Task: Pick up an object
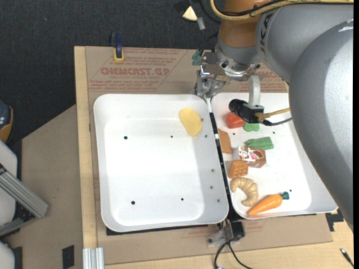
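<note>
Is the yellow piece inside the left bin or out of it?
Inside: the yellow piece lies on the left bin floor, near its upper right corner.

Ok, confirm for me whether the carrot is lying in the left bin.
No. The carrot lies in the right bin, near its front edge beside the croissant; the left bin holds the yellow piece.

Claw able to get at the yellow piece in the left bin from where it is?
Probably yes. The yellow piece lies alone near the left bin's right wall, nothing on or against it, and the claw hangs just above-right at the bins' divide.
</note>
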Available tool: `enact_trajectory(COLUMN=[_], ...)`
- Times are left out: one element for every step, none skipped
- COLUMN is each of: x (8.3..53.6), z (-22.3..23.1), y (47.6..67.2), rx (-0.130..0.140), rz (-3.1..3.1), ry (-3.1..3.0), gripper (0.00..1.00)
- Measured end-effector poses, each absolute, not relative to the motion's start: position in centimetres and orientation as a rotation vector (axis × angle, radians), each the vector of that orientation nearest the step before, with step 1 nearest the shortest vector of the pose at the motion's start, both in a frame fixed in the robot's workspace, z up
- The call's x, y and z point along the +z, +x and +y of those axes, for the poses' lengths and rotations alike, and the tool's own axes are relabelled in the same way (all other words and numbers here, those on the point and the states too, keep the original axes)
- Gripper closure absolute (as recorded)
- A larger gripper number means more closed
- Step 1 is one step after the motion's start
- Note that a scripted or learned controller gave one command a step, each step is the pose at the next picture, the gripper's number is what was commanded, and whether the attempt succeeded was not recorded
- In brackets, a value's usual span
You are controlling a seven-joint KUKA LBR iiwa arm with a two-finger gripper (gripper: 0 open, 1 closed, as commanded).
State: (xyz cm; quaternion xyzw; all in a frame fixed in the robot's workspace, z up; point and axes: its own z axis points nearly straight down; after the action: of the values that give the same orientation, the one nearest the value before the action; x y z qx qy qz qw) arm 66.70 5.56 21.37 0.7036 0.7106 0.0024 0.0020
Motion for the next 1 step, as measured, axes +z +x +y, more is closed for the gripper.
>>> enact_trajectory(x=[17.85], z=[11.36], y=[66.54], rx=[-0.003], rz=[2.231], ry=[2.218], gripper=[1.00])
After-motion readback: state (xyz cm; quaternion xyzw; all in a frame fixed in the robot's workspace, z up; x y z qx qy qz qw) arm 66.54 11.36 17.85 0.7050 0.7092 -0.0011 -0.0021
